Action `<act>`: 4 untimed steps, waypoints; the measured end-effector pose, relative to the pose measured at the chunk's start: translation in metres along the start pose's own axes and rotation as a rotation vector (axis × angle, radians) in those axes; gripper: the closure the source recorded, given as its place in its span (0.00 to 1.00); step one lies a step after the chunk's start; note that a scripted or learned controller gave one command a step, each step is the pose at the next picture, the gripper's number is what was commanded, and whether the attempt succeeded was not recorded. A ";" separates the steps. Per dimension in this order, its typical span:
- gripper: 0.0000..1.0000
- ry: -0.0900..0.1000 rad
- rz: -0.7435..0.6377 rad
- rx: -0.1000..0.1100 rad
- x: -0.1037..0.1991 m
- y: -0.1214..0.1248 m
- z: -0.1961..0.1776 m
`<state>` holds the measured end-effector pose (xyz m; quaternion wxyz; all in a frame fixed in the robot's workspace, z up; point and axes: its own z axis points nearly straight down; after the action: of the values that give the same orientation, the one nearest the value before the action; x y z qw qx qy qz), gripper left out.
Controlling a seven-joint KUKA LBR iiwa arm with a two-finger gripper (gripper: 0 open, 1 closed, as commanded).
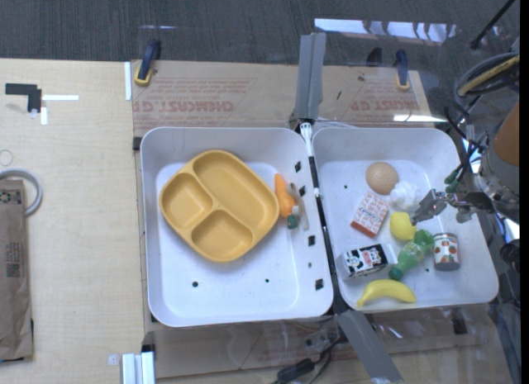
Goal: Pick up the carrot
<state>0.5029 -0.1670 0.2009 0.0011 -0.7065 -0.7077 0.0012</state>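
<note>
Orange carrot (pixel 285 197) lies beside yellow plate (pixel 218 204).

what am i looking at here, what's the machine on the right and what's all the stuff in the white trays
One camera looks down at a slant on a bench with two shallow white bins side by side. The machine at the right edge is a robot arm; its end effector hangs over the right bin, with nothing visibly held. Its job is to pick up the carrot, which lies in the left bin beside a yellow divided plate. The right bin holds toy groceries: an egg, a lemon, a banana, a small can, a red box and a black-and-white carton.
</note>
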 end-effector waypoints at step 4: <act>0.00 -0.002 -0.198 -0.003 0.028 0.045 -0.052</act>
<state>0.5478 -0.1391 0.2529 -0.0005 -0.6330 -0.7741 0.0008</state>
